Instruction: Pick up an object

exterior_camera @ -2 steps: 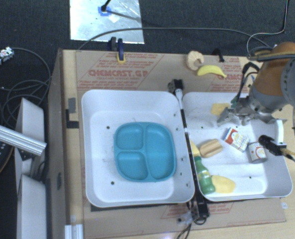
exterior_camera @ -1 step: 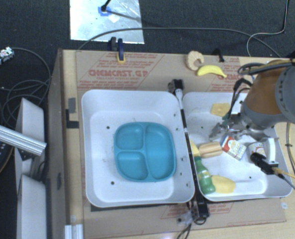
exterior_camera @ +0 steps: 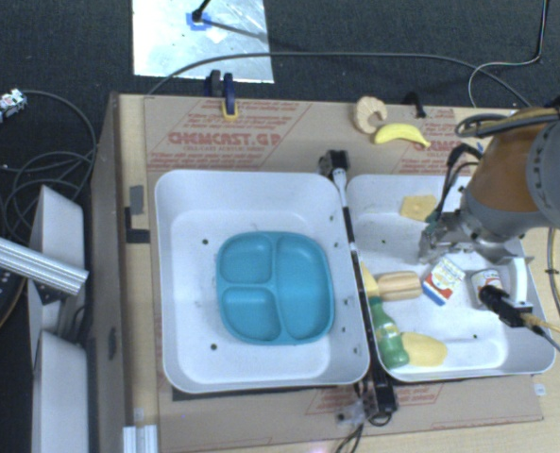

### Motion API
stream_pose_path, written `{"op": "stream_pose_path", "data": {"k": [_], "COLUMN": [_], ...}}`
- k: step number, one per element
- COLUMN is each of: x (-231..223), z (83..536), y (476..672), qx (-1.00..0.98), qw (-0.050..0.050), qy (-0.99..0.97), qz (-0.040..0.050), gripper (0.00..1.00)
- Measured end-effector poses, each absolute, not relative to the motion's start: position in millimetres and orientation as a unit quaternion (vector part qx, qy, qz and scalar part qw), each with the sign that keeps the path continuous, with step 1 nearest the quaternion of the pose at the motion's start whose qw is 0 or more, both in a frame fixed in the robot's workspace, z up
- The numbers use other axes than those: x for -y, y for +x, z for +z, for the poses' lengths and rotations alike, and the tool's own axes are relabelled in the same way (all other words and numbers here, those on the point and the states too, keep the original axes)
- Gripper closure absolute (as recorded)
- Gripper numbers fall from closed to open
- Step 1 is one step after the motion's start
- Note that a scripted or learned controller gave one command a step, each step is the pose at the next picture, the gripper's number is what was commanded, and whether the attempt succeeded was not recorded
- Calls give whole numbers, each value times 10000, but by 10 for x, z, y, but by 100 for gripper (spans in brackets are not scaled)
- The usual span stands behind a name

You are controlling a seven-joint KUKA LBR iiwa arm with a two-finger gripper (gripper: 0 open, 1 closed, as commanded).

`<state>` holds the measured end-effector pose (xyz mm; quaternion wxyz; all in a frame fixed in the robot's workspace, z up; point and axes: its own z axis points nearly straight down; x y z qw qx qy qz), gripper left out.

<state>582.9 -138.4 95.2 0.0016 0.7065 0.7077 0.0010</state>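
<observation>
The grey arm with the orange band [exterior_camera: 511, 173] comes in from 3 o'clock and hangs over the right shallow white bin [exterior_camera: 530, 352]. Its two-finger gripper [exterior_camera: 437, 242] is low over the bin floor, and I cannot tell if it is open or closed. Just beside it, toward 5 o'clock, lies a small white carton with red and blue print [exterior_camera: 442, 280]. At 7 o'clock from the gripper lies a tan bread-roll shape [exterior_camera: 398, 284], touching a green plastic bottle shape [exterior_camera: 388, 336] and near a yellow lemon shape [exterior_camera: 424, 349]. A pale yellow wedge [exterior_camera: 417, 207] lies at 11 o'clock. The left white bin [exterior_camera: 180, 253] holds a blue divided plastic plate [exterior_camera: 274, 285].
</observation>
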Motion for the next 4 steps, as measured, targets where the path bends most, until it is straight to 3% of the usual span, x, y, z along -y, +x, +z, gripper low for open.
{"op": "stream_pose_path", "data": {"k": [1, 2, 3, 4], "x": [1384, 1955, 2071, 1362], "z": [952, 851, 1049, 838], "y": [5828, 6600, 5990, 5747], "qx": [-7078, -7082, -7076, -7083], "qw": [15, 16, 15, 1], "qy": [7065, 7061, 7066, 7059], "qz": [11, 4, 3, 5], "gripper": [0, 0, 0, 0]}}
